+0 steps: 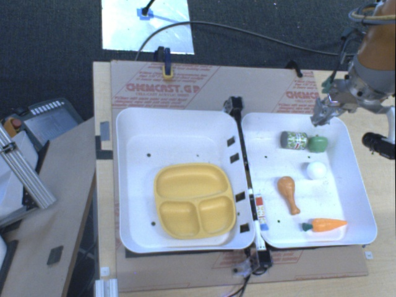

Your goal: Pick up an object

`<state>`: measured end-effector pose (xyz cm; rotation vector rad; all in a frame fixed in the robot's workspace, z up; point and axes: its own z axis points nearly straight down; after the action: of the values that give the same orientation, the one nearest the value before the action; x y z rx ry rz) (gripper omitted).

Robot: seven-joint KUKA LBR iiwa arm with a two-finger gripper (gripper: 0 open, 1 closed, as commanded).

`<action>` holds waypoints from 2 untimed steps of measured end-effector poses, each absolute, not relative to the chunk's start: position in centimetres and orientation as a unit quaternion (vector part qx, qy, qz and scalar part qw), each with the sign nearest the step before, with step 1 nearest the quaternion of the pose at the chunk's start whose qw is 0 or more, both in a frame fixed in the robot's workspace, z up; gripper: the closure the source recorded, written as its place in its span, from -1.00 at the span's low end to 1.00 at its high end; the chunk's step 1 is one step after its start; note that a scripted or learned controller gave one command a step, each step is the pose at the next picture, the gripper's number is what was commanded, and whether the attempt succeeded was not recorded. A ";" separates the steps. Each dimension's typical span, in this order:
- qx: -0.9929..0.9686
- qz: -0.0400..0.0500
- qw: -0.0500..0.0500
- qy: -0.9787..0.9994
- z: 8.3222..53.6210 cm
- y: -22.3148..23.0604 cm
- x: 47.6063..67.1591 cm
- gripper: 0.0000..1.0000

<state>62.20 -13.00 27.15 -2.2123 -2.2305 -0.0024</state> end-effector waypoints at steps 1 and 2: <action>-0.704 -0.001 0.000 -0.710 27.4 -8.3 61.4 1.00; -0.704 -0.001 0.000 -0.710 25.6 -2.8 60.6 1.00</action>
<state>60.55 -2.84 25.56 -2.2106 -2.2312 -0.0026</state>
